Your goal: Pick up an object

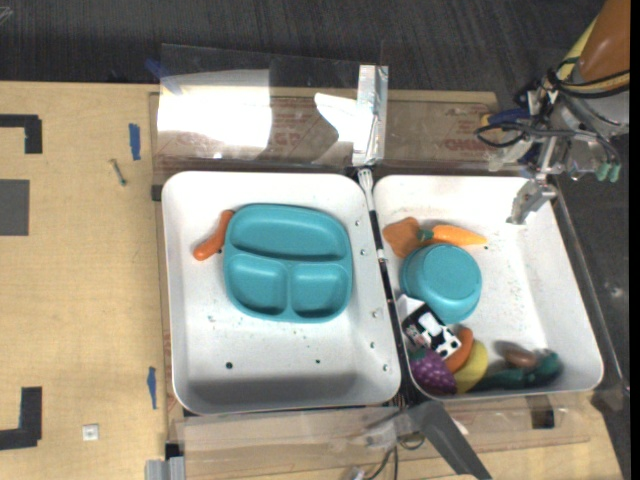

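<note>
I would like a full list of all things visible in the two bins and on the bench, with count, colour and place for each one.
Divided plate: 1, teal, middle of left bin.
Carrot toy: 1, orange, left bin, against the plate's left edge.
Bowl: 1, teal, right bin, left part.
Orange toy foods: 2, orange, right bin, behind the bowl.
Cow-patterned toy: 1, black and white, in front of the bowl.
Grapes: 1 bunch, purple, right bin, front left corner.
Bins: 2, white, side by side.
Arm: 1, grey with orange band, upper right.
Tool: 1, grey, above the right bin's far right part.
</note>
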Robot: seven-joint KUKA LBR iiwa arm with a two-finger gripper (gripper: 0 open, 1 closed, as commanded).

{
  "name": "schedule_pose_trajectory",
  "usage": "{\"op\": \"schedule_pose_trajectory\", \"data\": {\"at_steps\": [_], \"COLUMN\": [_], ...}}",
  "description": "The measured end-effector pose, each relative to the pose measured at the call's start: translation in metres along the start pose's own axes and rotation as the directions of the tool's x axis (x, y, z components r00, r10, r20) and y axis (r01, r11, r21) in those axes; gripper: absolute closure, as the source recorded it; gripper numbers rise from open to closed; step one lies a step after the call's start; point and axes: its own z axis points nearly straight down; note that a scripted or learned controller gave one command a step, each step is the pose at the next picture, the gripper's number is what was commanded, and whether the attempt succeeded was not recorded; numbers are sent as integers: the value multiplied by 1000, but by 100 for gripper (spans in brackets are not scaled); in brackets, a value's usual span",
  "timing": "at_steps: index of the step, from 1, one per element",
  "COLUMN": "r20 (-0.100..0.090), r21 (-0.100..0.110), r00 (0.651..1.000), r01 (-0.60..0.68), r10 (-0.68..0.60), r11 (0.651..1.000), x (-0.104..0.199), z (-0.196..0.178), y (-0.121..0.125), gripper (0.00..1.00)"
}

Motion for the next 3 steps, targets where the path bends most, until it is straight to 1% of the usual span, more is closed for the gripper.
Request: {"op": "schedule_pose_trajectory", "data": {"at_steps": [1,2,3], "r20": [5,1,2], "r21": [1,-3,-2], "r00": [943,839,653], "r01": [-334,-545,-758], "r10": [334,545,758], "r11": [943,839,653], "x": [0,51,128], "z": [149,161,160], "y": [4,71,29], "gripper": [0,0,0]}}
